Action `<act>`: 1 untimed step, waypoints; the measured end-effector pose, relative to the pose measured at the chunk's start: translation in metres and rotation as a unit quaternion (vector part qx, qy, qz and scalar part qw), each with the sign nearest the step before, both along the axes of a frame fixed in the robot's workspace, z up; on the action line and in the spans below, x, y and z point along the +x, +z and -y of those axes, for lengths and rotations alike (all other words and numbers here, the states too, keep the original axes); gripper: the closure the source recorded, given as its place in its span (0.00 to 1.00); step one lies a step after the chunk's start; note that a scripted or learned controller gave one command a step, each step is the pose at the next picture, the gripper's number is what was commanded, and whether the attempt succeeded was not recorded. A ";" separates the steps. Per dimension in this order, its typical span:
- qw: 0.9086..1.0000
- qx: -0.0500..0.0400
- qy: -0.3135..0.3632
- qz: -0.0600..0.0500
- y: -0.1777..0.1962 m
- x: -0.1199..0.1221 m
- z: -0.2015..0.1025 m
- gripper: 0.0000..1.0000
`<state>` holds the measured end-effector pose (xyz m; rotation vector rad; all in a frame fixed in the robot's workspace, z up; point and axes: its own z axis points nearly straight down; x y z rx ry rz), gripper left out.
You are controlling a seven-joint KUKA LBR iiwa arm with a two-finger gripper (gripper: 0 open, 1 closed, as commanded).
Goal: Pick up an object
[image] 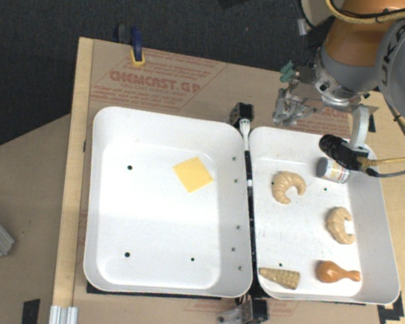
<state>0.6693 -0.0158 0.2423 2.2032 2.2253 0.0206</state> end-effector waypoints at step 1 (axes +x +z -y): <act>1.000 -0.001 -0.003 0.003 0.212 -0.002 -0.030 1.00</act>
